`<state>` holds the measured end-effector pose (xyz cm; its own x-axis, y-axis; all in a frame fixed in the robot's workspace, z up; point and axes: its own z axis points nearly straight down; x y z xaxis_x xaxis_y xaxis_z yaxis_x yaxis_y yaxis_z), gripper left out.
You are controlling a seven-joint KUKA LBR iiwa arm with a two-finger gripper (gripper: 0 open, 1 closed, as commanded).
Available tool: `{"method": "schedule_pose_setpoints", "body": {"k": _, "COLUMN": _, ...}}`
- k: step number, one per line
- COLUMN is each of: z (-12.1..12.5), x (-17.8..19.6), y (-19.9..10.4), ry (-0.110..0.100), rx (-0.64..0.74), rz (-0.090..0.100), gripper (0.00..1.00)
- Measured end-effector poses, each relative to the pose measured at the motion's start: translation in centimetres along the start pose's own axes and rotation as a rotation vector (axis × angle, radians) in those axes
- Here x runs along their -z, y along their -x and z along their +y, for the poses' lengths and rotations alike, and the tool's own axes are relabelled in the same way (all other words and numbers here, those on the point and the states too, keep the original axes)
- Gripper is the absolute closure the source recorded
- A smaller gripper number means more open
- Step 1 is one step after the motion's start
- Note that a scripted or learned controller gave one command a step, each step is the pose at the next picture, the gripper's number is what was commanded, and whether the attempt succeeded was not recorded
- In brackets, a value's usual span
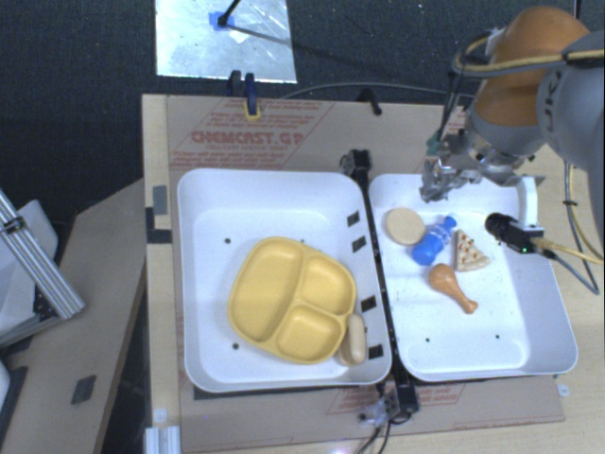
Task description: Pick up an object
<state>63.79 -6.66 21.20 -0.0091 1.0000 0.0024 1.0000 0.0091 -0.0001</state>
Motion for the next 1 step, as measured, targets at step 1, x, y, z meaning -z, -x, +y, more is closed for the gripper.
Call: {"method": "schedule_pose_setpoints", "body": {"k": 1, "z": -0.46, "x": 1.25, "y": -5.01, "ry": 0.002, "rx": 0.001, "rz": 0.000, "gripper": 1.00}}
